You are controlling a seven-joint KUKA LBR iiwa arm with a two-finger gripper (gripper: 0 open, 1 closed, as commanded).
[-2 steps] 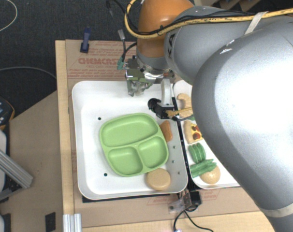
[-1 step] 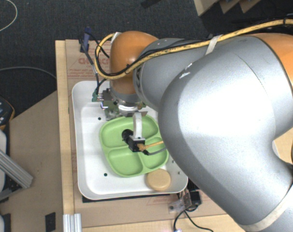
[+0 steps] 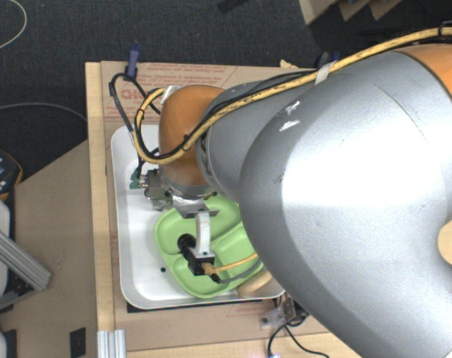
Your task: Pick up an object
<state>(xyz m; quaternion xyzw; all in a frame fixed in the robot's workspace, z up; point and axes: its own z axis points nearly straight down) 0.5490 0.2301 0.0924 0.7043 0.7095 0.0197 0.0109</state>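
The gripper sits low in the white bin; I cannot tell whether it is wide or narrow. The green plastic piece lies just beneath it. It should descend straight onto a raised edge and close squarely.

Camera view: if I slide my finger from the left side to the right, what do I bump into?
First a grey metal bar → wooden bench → white bin → green plastic thing → big grey robot arm.
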